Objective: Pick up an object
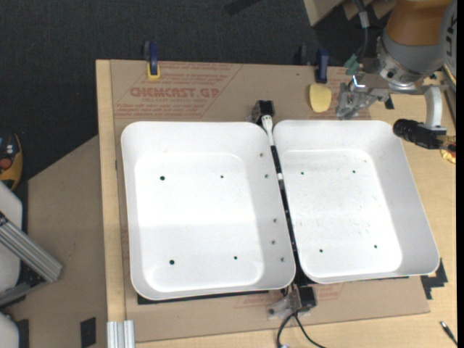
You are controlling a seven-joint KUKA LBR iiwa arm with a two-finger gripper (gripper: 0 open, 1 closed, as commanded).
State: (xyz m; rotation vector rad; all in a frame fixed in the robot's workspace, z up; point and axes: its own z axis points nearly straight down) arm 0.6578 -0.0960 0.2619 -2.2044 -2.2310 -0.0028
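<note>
The 2 white bins (206, 209) lay on the bench (181, 93). My hand (353, 101) hung beyond them beside a yellow object (320, 98); its grip I cannot tell.

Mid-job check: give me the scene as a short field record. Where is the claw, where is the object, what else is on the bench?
claw: above the bench board, just beyond the right bin's far edge
claw fingers: too small to judge
object: pale yellow piece on the board, just left of the claw, outside both bins
contact: none visible, object not between the fingers
left bin: white, shallow
right bin: white, shallow, beside the left one
clamps: blue clamps on the board's far edge
</note>
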